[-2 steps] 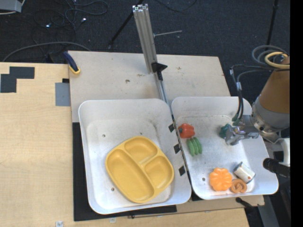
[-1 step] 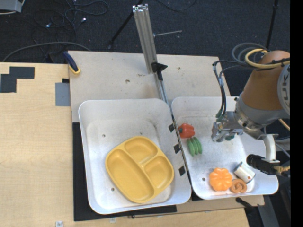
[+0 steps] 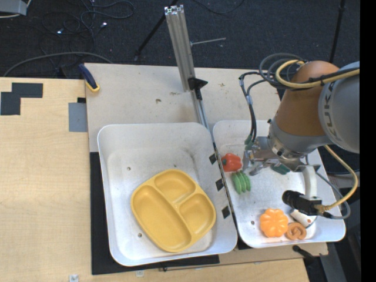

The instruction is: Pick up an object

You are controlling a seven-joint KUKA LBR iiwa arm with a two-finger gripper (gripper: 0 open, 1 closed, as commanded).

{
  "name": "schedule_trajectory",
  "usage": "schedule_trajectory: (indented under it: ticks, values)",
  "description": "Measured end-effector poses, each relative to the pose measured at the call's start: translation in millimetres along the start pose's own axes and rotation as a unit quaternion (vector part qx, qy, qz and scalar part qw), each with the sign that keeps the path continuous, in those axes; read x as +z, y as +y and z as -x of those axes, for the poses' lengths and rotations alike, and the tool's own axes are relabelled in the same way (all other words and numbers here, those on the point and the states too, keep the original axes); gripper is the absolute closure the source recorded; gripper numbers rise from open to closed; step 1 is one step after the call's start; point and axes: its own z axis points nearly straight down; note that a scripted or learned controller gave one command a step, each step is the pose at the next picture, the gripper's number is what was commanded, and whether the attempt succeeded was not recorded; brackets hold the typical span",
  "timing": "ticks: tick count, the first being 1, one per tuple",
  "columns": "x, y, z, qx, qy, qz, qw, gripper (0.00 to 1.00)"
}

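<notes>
When going for the grab, commit to one target & centre gripper (image 3: 257,161) over it before dropping; avoid straddling two pcs. Best bet, prob.: red toy (image 3: 232,161), the closest. Lies in right bin (image 3: 264,195), upper-left part, tight vs. that bin's left wall, just beside gripper on its camera-left side, approx. level w/ it in frame; not under it. Needs a short shift camera-left first, then straight down. Mind the wall: little room on that side, so better to close along the wall, not across it, else risk of hitting the rim or shoving toy into the corner. Looks round & smooth, so likely to squirt out if pinched off-centre; go low, close slowly, lift straight up.

Grip state: can't tell, open or closed; business end lost in wrist clutter & shadow. Nothing seen held.

Alt. targets: green toy (image 3: 241,182), just below red toy, near but apart, also by the wall, down-left of gripper. Further off: orange pumpkin toy (image 3: 273,222) & brown ring-shaped pc (image 3: 295,232) side by side at bin's near edge, touching or nearly, well apart from gripper. Skip left bin (image 3: 117,145) w/ yellow divided plate (image 3: 170,207): no need to go there.
</notes>
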Motion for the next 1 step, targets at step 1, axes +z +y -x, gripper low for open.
schedule_trajectory:
  ticks: [1]
  values:
    - [2.1, 8.0, -44.3, 0.000, 0.000, 0.001, 1.0000, 1.00]
